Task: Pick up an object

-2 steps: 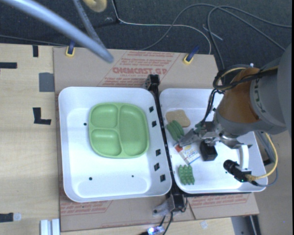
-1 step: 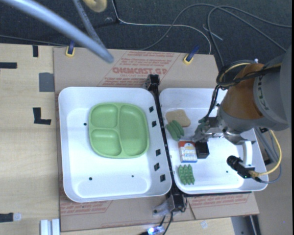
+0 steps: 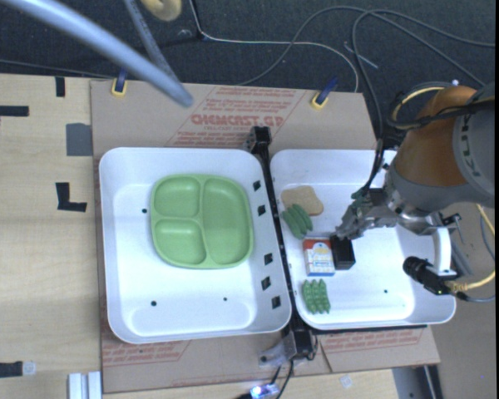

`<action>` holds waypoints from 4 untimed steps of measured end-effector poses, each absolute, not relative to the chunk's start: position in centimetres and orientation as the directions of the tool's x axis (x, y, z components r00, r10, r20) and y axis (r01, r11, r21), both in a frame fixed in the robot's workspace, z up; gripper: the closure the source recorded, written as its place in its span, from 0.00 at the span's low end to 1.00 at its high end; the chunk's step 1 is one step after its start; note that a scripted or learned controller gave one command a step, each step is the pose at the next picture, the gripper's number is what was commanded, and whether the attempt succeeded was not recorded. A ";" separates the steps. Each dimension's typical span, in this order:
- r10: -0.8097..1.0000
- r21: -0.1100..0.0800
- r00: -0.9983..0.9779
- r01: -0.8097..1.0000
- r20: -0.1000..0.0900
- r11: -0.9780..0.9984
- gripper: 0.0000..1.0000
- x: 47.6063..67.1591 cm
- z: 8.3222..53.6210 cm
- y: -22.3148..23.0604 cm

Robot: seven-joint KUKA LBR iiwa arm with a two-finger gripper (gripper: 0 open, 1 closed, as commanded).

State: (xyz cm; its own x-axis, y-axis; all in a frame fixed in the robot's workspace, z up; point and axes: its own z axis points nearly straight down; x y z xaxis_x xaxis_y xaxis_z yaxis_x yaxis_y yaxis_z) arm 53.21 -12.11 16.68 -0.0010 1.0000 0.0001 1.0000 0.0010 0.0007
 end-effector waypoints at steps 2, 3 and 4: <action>1.000 0.003 -0.002 1.000 -0.001 0.002 1.00 53.3 28.9 -11.7; 1.000 -0.001 -0.004 1.000 -0.001 0.004 1.00 54.8 28.0 -7.9; 1.000 -0.003 -0.004 1.000 0.000 0.004 1.00 56.0 25.8 -2.9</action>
